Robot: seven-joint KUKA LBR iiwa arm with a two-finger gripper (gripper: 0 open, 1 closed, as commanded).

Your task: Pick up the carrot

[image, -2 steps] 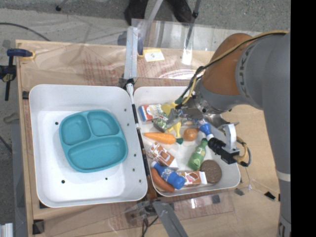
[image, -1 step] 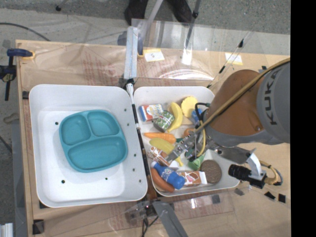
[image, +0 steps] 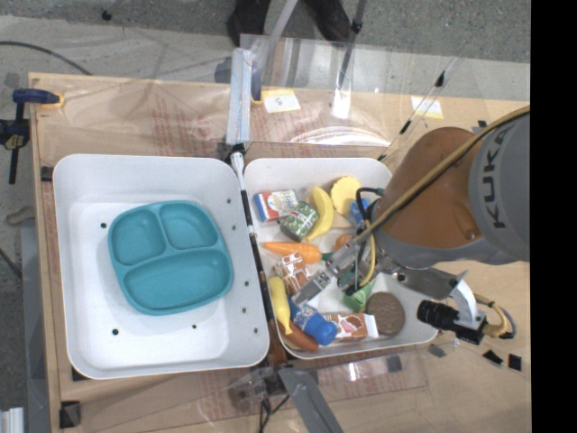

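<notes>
In the right-hand bin (image: 407,330), toward its nine o'clock side, the carrot (image: 292,250) lies on its side among a crowd of toy foods, pointing roughly from nine to three o'clock. The gripper (image: 347,273) hangs just beside it at about four o'clock, low over the clutter; whether it is spread or closed I cannot tell, and nothing shows held in it. The carrot looks like a small plastic piece: probably light, stiff and a little slick, tapering to one end, so a hold across its thicker middle would likely slip least. A banana (image: 322,213) sits at one o'clock from it, packets press in at five o'clock, and a yellow piece (image: 279,303) lies along the bin wall at six o'clock, so there is little free room around it. The left-hand bin (image: 74,242) carries a teal divided plate (image: 169,255), well apart from the carrot. Both bins rest on a wooden counter (image: 135,115), with a clear panel standing at twelve o'clock and a floor beyond.
</notes>
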